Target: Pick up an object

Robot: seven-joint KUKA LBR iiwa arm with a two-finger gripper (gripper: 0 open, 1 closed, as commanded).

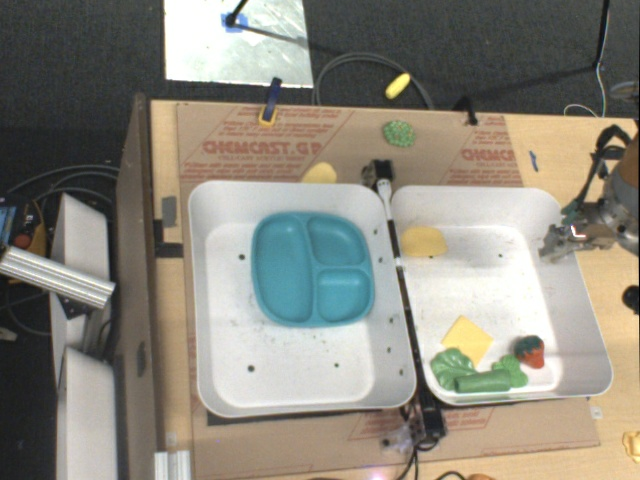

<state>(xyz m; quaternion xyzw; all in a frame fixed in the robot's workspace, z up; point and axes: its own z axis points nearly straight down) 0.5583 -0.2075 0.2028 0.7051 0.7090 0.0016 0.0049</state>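
Your gripper [566, 238] sits at the right bin's [500, 268] far right rim; you cannot tell its state. Candidates in that bin: yellow round piece [423, 242] near the divider; yellow block [468, 339], green toy [478, 373], red piece [530, 350] clustered at the near edge. Left bin [220, 268]: 1 teal tray [311, 269].

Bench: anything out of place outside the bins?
Yes. Three small items lie outside the bins on the cardboard behind them: a yellow piece at the left bin's back rim, a green round piece, and another yellow piece further back.
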